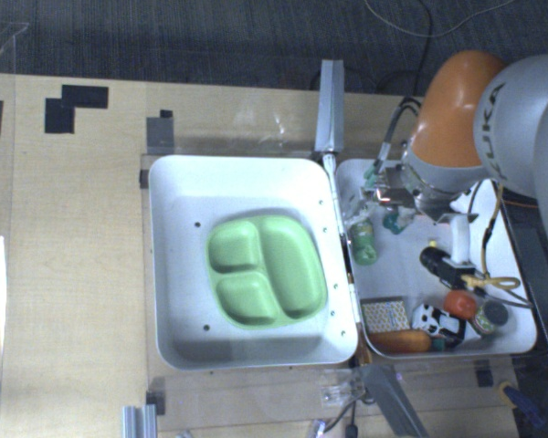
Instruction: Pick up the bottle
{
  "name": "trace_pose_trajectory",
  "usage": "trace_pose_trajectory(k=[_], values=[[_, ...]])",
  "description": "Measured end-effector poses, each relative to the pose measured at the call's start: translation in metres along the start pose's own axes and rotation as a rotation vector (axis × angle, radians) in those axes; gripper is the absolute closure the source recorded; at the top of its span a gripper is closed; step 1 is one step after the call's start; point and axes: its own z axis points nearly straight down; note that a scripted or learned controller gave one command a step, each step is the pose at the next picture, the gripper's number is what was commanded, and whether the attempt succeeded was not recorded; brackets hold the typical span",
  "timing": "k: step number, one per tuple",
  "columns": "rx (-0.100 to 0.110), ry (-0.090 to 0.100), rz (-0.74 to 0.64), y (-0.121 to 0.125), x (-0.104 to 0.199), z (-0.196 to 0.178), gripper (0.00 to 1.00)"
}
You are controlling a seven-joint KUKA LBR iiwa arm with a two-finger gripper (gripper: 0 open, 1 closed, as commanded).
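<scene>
Even, diffuse overhead light fills the scene, bright enough to read colours clearly. The left bin (178, 336) looks almost overexposed along its near rim, with a soft grey shadow under its far wall. The green tray (267, 268) shows gentle shading in its hollows. The arm (493, 117) casts a faint shadow into the right bin (521, 336). The dark floor at the far side is dim. Overall sharpness is modest; small items at the near right look smeared.
</scene>
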Motion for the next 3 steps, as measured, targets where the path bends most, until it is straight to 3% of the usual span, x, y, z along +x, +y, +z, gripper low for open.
trace_pose_trajectory(k=[1,2,3], values=[[0.001,-0.001,-0.01,-0.031,-0.066,0.086,0.0],[-0.005,0.0,-0.011,-0.028,-0.065,0.074,1.0],[-0.005,0.0,-0.011,-0.028,-0.065,0.074,0.0]])
